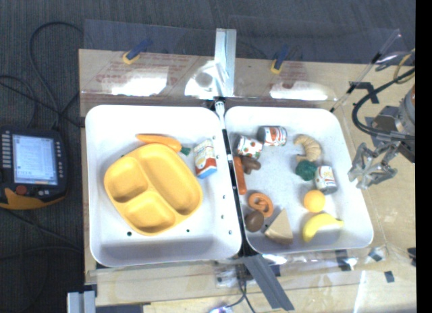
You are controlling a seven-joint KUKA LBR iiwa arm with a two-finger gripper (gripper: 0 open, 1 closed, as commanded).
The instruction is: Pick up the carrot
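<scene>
The carrot [158, 141] is an orange tapered piece lying flat in the left bin [101, 237], wedged between the bin's back wall and the far edge of a yellow divided tray [152, 187]. Its green end points right, toward a small carton [204, 158]. My gripper [372, 167] hangs at the right, outside the right bin [351, 234] and over the bench beside its right wall. It is far from the carrot, and its fingers stand open with nothing between them.
The right bin holds several toy foods: two cans [271, 135], a croissant [309, 146], an orange [313, 200], a banana [321, 224], a pretzel [260, 203], a cheese wedge [279, 227]. A thin red-orange stick [239, 175] lies along the divider. Cables hang at the far right.
</scene>
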